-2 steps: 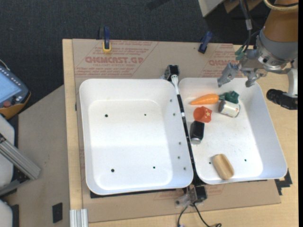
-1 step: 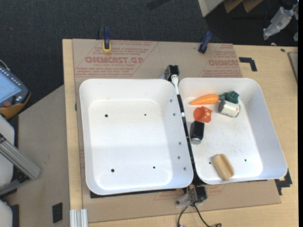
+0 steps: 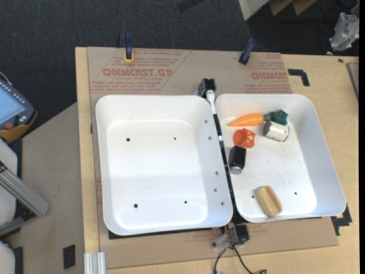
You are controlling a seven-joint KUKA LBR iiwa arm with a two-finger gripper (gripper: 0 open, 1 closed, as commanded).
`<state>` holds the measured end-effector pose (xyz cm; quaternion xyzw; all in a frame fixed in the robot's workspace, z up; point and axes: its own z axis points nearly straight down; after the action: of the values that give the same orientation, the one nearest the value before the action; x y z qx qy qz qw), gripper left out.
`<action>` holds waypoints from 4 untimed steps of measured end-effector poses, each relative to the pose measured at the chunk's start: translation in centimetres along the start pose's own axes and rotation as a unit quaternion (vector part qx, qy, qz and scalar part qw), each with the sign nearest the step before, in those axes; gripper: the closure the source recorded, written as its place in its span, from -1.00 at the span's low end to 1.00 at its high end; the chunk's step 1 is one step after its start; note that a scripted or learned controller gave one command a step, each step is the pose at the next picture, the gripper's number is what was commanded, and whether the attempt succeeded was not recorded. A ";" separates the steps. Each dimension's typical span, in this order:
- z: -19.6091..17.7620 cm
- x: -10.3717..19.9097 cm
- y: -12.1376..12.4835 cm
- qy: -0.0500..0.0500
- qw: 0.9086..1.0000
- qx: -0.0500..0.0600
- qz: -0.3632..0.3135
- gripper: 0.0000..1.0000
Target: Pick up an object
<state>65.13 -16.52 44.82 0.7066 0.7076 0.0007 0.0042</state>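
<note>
The claw (image 3: 344,32) is sitting at two o'clock — I cannot tell its state. The carrot (image 3: 246,120) is lying in the right bin (image 3: 319,153).

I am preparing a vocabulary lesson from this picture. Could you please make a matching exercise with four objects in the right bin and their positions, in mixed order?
Things:
1. carrot
2. black cylinder
3. tan block
4. red piece with a star

Places:
A. nearest the front edge of the right bin
B. farthest back of the four
C. beside the divider, in front of the red piece
D. just in front of the carrot

Pairs: 1-B, 2-C, 3-A, 4-D
</note>
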 end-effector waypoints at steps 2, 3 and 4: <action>-3.1 16.5 1.6 0.003 1.000 0.000 -0.004 1.00; -7.2 22.8 1.6 0.004 1.000 -0.001 -0.003 1.00; -9.0 30.9 1.6 0.004 1.000 0.000 -0.004 1.00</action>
<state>66.59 14.38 53.63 0.7038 0.7104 0.0033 0.0010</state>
